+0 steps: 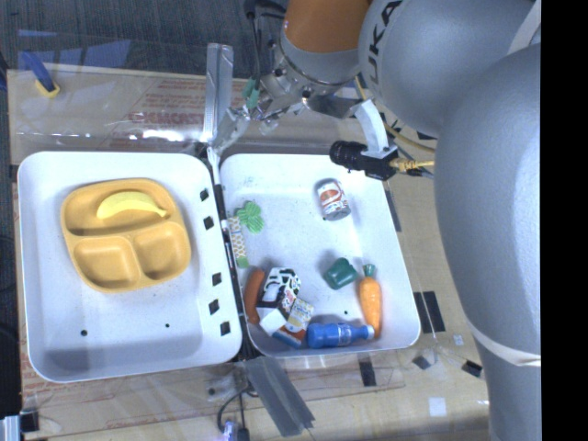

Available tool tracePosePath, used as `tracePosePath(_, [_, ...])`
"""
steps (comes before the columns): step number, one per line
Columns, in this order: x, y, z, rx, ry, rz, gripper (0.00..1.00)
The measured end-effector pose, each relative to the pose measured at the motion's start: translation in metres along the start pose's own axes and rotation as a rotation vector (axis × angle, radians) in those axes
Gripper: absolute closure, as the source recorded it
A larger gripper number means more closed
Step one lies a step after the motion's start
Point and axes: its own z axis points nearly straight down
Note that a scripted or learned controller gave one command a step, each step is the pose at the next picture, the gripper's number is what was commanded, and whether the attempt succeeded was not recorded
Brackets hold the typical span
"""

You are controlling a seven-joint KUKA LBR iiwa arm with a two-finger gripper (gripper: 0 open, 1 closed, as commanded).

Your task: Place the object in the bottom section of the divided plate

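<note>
A yellow divided plate (81, 246) lies in the left bin (46, 338). A yellow banana (129, 208) rests in its large far section, and the two smaller near sections hold nothing. My gripper (257, 104) hangs over the far edge of the right bin (285, 177), close to the divider between the two bins, with the grey arm and its orange band (335, 7) above it. I see no object in the gripper.
The right bin holds a small can (333, 199), a green leafy toy (248, 217), a dark green block (339, 273), a carrot (369, 303), a blue bottle (335, 335), a cow-patterned carton (278, 292) and a sausage (254, 294). The arm's bulk covers the right side.
</note>
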Motion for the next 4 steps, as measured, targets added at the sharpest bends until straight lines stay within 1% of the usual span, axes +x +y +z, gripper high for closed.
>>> tracePosePath(1, [0.001,0.013,-0.016,0.0,0.0,-0.01,0.0])
tracePosePath(2, [-0.008,0.009,-0.029,-0.001,-0.001,0.04,0.0])
tracePosePath(3, [-0.01,0.008,-0.057,0.0,0.0,0.136,0.0])
tracePosePath(4, [-0.01,0.007,-0.038,0.004,0.001,0.182,0.0])
